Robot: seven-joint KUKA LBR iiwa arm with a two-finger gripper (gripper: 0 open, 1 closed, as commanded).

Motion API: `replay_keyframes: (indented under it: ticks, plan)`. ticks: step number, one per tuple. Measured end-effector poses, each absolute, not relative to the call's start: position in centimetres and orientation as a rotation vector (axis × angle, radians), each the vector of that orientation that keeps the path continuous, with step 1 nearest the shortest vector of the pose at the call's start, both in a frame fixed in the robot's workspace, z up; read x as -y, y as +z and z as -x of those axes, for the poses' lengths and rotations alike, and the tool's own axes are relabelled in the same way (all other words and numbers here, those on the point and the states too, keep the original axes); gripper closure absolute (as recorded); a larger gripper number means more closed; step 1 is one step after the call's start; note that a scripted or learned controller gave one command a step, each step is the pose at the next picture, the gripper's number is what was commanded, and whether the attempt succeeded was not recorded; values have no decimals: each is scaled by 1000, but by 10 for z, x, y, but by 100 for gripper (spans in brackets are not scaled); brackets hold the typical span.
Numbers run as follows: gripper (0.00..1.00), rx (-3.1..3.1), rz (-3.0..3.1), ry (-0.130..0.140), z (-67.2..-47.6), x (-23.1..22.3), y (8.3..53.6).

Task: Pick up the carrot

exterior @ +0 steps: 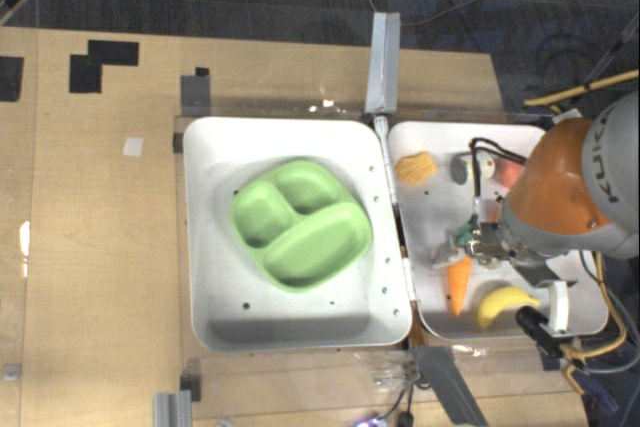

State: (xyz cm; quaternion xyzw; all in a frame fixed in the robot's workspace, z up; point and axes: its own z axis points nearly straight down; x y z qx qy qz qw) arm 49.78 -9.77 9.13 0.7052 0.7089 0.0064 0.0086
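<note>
A: What sits closest to the lens?

B: The front edge of the bench, with some metal brackets and cables along it. Just behind that come the two white bins, side by side.

A: Start with the right bin.

B: The carrot lies near its front edge, a little left of the middle, narrow end toward the front wall. Just right of it, close to the front right corner, is a banana, curved. The two look near each other, perhaps touching at the banana's left tip; I cannot tell for sure.

A: And the gripper?

B: It sits low over the bin's middle, right above the carrot's thick end. Whether the fingers are apart or together I cannot tell; the wrist hides them. Nothing shows the carrot between them.

A: The arm?

B: Grey, with its orange band bulking over the bin's right half, coming in from the right edge.

A: Anything at the back of that bin?

B: A tan, lumpy item near the back left corner, and something reddish partly hidden behind the arm.

A: The left bin?

B: It carries a green plate with three compartments, set at an angle across the bin's middle.
</note>
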Motion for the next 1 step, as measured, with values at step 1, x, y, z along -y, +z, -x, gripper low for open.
replay_keyframes:
  ticks: [1]
  plan:
    - [100, -2218, -2200, 29, -501, 95, 103]
